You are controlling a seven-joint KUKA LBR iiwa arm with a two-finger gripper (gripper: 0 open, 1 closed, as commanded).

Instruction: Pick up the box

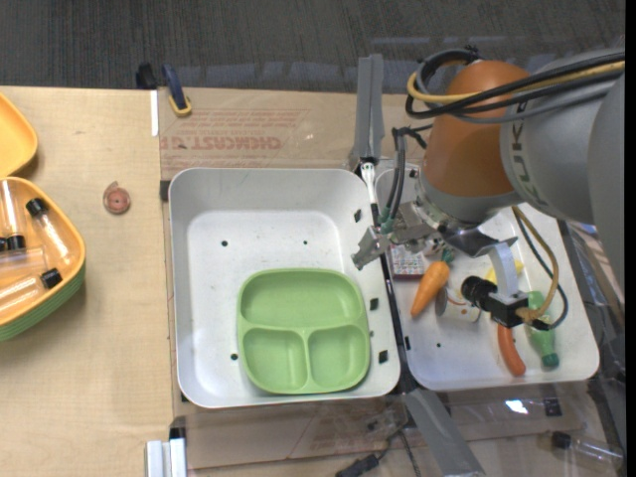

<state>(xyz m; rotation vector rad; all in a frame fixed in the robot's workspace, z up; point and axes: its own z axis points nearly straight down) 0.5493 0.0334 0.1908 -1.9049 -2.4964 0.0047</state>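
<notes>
The box (405, 260) is small, with a red and white print, and lies at the left edge of the right bin (576, 361), close to the wall shared with the left bin. My gripper (390, 237) hangs right over it, at the box's upper edge, with the grey wrist and orange band of the arm above. The arm hides part of the box. I cannot make out whether the box sits between the fingers.
An orange carrot (429, 286) lies just right of the box. A second orange piece (511, 352) and a green item (543, 340) lie further right. A green divided plate (303, 332) sits in the left bin (199, 266). Yellow trays (40, 256) stand far left.
</notes>
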